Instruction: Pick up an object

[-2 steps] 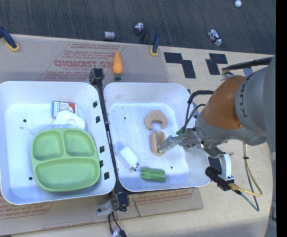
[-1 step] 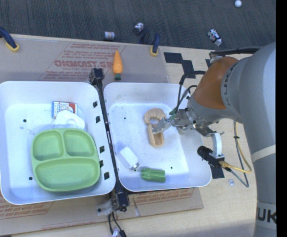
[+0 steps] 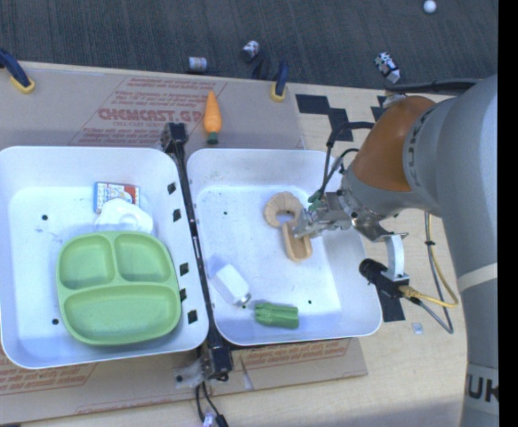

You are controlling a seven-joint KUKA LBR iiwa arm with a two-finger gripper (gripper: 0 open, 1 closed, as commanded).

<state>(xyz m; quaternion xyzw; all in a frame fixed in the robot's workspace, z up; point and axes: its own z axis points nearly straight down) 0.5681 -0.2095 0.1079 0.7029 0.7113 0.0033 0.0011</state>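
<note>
My gripper reaches in from the right and is low in the right bin, its fingertips at a tan wooden piece with a ring-shaped head and a short handle. The fingers touch or overlap the piece's right side near the handle. The arm's body hides much of the hand. Lower in the same bin lie a green cylinder-like object and a small white block.
The left bin holds a green divided plate, a white cup-like item and a small red-and-white box. An orange carrot toy lies on the cardboard behind the bins. Clamps sit along the divider.
</note>
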